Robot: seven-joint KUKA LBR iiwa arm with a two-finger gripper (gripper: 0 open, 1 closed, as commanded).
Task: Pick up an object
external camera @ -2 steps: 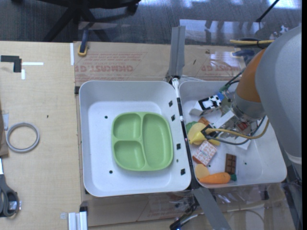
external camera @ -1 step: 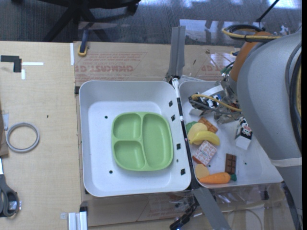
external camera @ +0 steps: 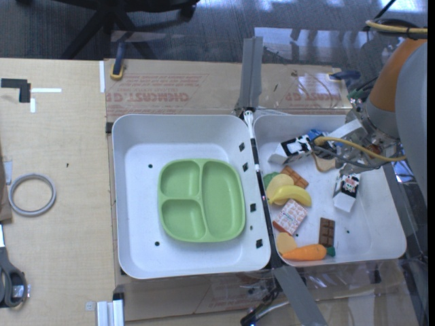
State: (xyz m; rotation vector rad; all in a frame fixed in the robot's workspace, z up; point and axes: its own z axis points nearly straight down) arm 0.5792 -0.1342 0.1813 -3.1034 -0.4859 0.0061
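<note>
The right bin [external camera: 380, 240] holds several small items: a yellow banana [external camera: 289, 194], an orange carrot [external camera: 304, 252], a brown chocolate bar [external camera: 327, 231], a pink wafer [external camera: 292, 216], a bacon strip [external camera: 296, 176], a black-and-white piece [external camera: 297, 145] and a small white carton [external camera: 346, 193]. My gripper [external camera: 342, 160] hangs low over the bin's far middle, wrapped in yellow and black cables, just above the white carton. The cables and wrist hide whether it touches anything.
The left bin [external camera: 129, 202] holds a green divided plate [external camera: 202, 200]. The grey arm with its orange band [external camera: 391, 87] covers the right bin's far right corner. A tape ring [external camera: 29, 194] lies on the bench at the left.
</note>
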